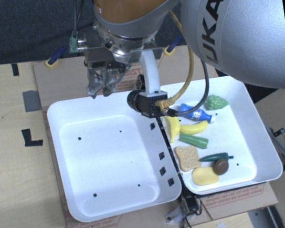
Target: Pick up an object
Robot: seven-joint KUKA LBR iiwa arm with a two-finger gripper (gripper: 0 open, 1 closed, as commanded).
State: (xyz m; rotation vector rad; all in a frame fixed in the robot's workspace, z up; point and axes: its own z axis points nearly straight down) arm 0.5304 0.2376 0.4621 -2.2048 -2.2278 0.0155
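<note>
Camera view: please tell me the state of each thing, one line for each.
gripper: hovering over the far rim of the left bin, holding nothing visible
left bin: bare white floor
right bin: holds toy food
banana: lying flat
bread slice: lying flat
green pepper: lying flat

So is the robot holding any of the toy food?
No. The gripper hangs above the left bin's back edge with nothing between its jaws; the toy food lies in the right bin.
</note>
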